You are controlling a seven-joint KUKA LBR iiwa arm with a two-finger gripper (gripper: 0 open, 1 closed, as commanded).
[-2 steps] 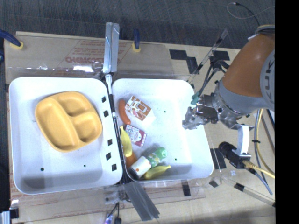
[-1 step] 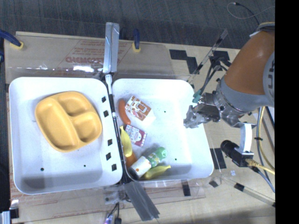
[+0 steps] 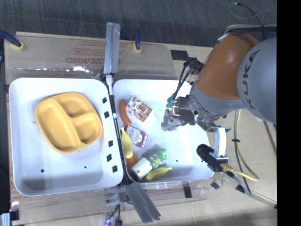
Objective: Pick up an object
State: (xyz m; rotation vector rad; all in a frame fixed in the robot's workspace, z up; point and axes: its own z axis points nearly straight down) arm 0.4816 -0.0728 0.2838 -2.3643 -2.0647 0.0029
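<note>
From my feed I see the arm (image 3: 235,74) coming in from three o'clock, its orange band over the right bin (image 3: 188,164). The gripper (image 3: 170,120) hangs over the bare middle of that bin, at about three o'clock from the clutter along the bin's left side. I see nothing between its tips, and whether it is released or clenched I cannot tell from this angle.

The pickable things sit bunched on the left half of the right bin. A carton (image 3: 138,110) with red and white print lies tilted at roughly nine o'clock from the gripper, near it but apart. Just beside the carton, at its nine o'clock, lies an orange sausage (image 3: 124,113). At six o'clock from the carton sits a small red packet (image 3: 136,136). A banana (image 3: 127,144) runs along the divider, touching the packet's left edge. At six o'clock from the packet a green bottle (image 3: 151,161) lies on its side, with a second yellow piece (image 3: 159,172) just under it.

The left bin (image 3: 28,173) bears a yellow tray (image 3: 69,121), three compartments, tilted.
</note>
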